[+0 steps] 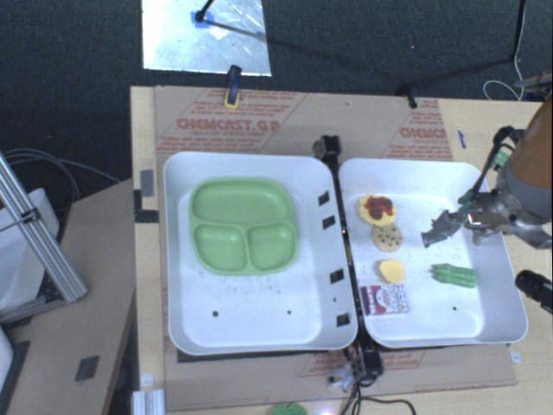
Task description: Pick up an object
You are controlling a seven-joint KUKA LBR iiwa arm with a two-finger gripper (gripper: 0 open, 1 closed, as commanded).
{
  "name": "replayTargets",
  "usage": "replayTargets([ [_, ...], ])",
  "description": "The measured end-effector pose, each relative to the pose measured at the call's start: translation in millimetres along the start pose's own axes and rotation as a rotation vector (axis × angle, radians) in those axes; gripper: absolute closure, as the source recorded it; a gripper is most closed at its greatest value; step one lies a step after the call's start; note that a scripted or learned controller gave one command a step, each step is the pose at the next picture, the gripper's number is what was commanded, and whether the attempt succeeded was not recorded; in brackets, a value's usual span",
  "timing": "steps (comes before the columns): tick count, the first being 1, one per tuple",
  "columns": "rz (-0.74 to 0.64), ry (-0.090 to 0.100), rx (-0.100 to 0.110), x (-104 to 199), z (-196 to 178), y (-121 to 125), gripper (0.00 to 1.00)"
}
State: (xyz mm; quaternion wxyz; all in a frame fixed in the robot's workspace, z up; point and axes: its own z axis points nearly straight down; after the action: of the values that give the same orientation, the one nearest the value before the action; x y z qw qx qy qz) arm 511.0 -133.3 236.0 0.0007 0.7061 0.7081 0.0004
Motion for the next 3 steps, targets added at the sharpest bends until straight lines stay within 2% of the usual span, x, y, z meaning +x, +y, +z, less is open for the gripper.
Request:
replayTargets([
  [1,-0.004,0.001,0.001,16,87,54,0.0],
  [2,-0.004,0.0,-0.002,18,154,108,0.0],
  [3,-0.002,0.0,-0.003,18,141,107,1.0],
])
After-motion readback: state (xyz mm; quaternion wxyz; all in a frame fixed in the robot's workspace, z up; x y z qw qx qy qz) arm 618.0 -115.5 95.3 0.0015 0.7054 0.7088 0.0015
